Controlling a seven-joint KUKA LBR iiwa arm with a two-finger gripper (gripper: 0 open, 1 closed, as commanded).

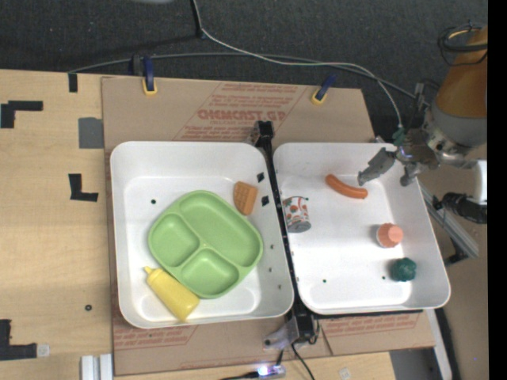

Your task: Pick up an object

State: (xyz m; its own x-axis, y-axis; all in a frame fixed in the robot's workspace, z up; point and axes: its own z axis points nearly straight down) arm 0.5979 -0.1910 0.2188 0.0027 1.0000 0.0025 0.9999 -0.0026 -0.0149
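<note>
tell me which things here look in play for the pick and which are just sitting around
Likely in play: gripper, open, above the right bin; hot dog nearest it.

Just lying there: small can, pink piece, green piece, green plate, yellow bottle, orange wedge.

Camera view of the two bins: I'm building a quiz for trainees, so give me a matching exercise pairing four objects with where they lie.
Things:
1. green divided plate
2. yellow bottle
3. orange sausage
4. dark green ball

Places:
A. right bin, far part, near the gripper
B. left bin, near-left corner
C. right bin, near-right corner
D. left bin, middle

Pairs: 1-D, 2-B, 3-A, 4-C
</note>
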